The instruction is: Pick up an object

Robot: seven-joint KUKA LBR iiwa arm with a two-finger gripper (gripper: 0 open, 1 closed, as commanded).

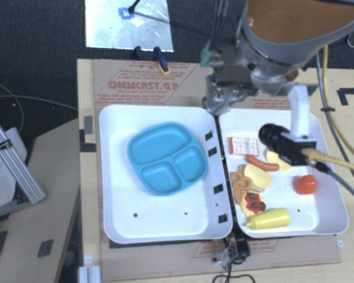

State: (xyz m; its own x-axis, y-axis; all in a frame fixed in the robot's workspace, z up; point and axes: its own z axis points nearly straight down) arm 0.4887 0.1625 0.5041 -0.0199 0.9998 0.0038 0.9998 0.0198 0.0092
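Observation:
My gripper [219, 102] hangs over the far end of the divider between the two bins, above their back rims, with nothing seen in it. The right bin [333, 208] holds small toy foods: a red-and-white packet [243, 145], a sausage [263, 164], a red tomato [305, 184], a pretzel [240, 181], a pizza slice [252, 203] and a yellow bottle [269, 219] lying near the front rim. A blue sectioned plate [167, 157] lies in the left bin [115, 217]. The arm's large body covers the top right.
Both bins sit on a cardboard sheet [144, 81]. A shiny foil square [128, 15] lies on the floor behind, and a blue clamp [160, 59] grips the cardboard's far edge. A metal frame [12, 164] stands at the left.

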